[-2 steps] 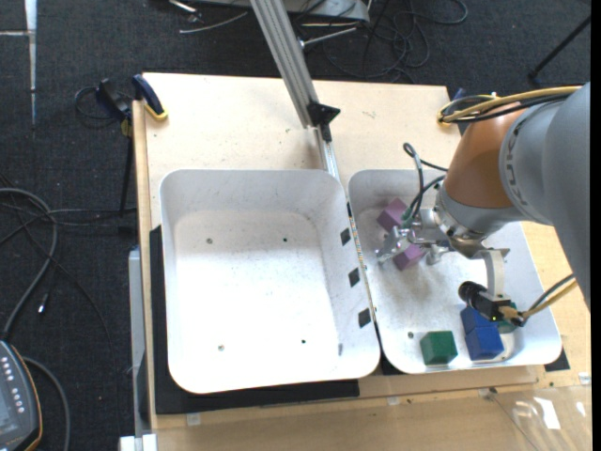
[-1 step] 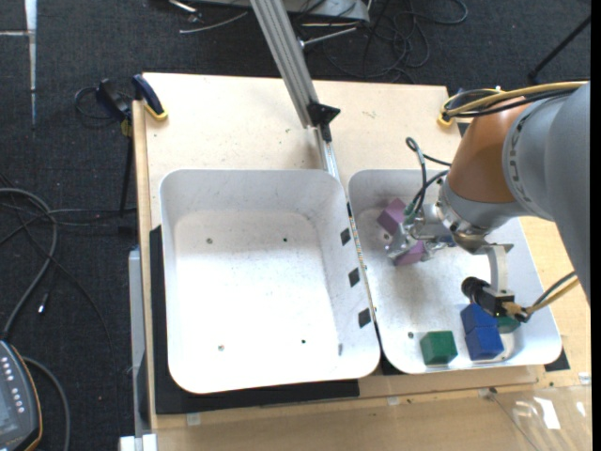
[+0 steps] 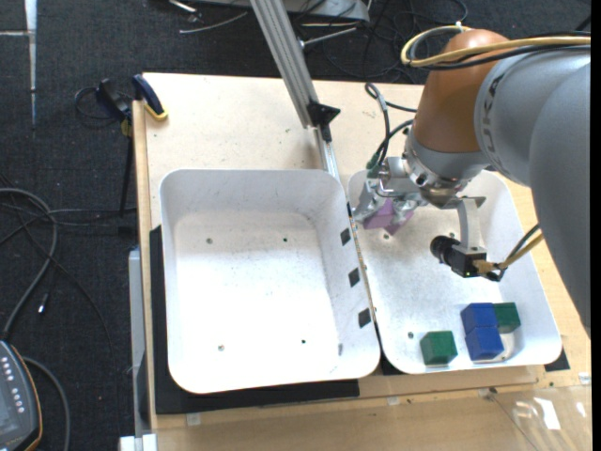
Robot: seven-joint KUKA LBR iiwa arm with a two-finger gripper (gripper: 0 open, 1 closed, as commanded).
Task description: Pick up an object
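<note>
At the upper left corner of the right bin (image 3: 526, 252), just right of frame centre, a purple block (image 3: 380, 216) sits pinched between the fingers of the tool (image 3: 386, 200), tilted, close beside the bin's left wall. I cannot tell whether the block touches the bin floor. The grey arm (image 3: 526, 111) with its orange band reaches in from the upper right of the frame. Lower right in the same bin: a green block (image 3: 438, 347), a blue block (image 3: 483, 331), and a second green block (image 3: 507, 317) touching the blue one. Left bin (image 3: 254, 271) occupies frame centre-left. Both bins rest on the table (image 3: 225, 120).
</note>
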